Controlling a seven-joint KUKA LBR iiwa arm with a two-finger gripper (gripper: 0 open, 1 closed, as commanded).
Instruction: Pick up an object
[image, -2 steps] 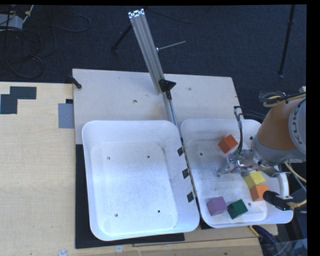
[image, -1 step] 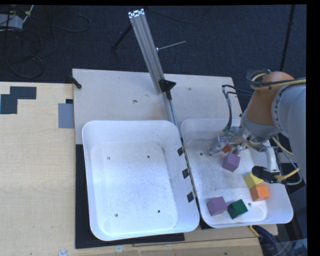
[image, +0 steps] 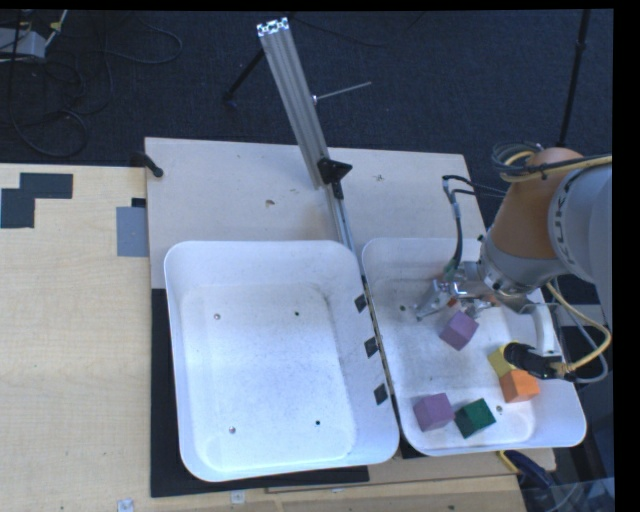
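We see the gripper (image: 447, 297) over the right bin (image: 400, 262), jaws unclear, purple cube (image: 459, 329) just below, touching or not uncertain.

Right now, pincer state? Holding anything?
Pincer: cannot be told whether open or closed; it sits just above a purple cube in the right bin, and no grasp is visible.
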